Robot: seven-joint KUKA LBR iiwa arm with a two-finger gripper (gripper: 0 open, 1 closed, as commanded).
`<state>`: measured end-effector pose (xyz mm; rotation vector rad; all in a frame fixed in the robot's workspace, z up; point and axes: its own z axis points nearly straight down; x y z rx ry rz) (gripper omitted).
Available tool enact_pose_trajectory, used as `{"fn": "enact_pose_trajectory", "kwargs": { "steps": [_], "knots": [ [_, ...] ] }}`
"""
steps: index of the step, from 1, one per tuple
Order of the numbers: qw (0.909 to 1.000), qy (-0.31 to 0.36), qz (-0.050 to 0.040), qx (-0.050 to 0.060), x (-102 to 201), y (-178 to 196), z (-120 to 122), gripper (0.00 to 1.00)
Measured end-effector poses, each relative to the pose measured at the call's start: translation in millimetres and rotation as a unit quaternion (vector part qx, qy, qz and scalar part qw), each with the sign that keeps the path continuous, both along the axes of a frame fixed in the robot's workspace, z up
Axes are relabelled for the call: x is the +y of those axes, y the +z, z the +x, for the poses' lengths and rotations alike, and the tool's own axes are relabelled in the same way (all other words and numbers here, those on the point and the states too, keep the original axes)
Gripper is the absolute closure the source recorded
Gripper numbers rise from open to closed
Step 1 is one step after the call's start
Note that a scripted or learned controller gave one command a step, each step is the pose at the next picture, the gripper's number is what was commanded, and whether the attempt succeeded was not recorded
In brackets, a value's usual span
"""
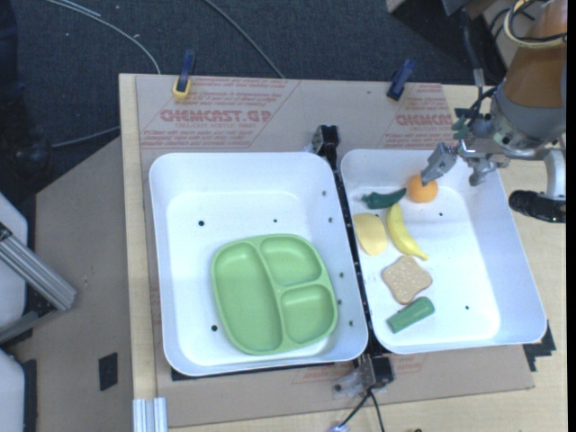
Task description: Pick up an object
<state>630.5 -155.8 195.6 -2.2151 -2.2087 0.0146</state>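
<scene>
Near edge of the right bin (504,331): green cucumber piece (410,315), bread slice (407,279), banana (402,231). Farther back, the gripper (443,162) hangs just beside the orange (421,189), spread and grasping nothing — approach step. Next it must centre, drop, then clench.

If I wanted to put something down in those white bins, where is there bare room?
Right bin: bare floor right of the green cylinder and yellow banana. Left bin: a strip above the green divided plate. Crowded near the orange ball.
</scene>
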Motion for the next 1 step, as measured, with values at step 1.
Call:
{"fn": "enact_pose_trajectory", "kwargs": {
  "steps": [1],
  "knots": [
    [1.0, 0.001, -0.0013, -0.007, 0.3, 8.8, 3.2, 0.0]
  ]
}}
